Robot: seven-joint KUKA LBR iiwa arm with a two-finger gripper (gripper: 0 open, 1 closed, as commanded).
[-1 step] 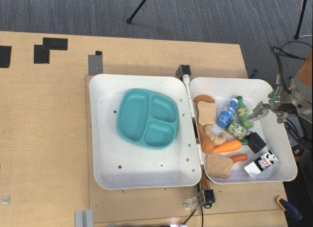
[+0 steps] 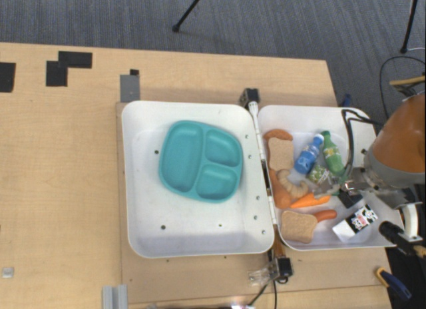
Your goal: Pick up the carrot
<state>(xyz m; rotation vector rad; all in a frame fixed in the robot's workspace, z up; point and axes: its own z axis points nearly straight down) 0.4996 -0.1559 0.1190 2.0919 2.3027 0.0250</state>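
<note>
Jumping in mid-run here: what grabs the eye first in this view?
The teal divided plate stands out, lying alone in the left bin. The right bin is a jumble: the carrot lies near its middle among bread slices, beside a blue bottle and a green bottle. The arm with its orange band looms over that bin's right edge.

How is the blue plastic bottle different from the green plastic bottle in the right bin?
The blue plastic bottle has a white cap end and lies nearer the bread slice; the green plastic bottle is darker and lies nearer the arm. The blue one tilts the other way. Both lie flat in the right white bin.
</note>
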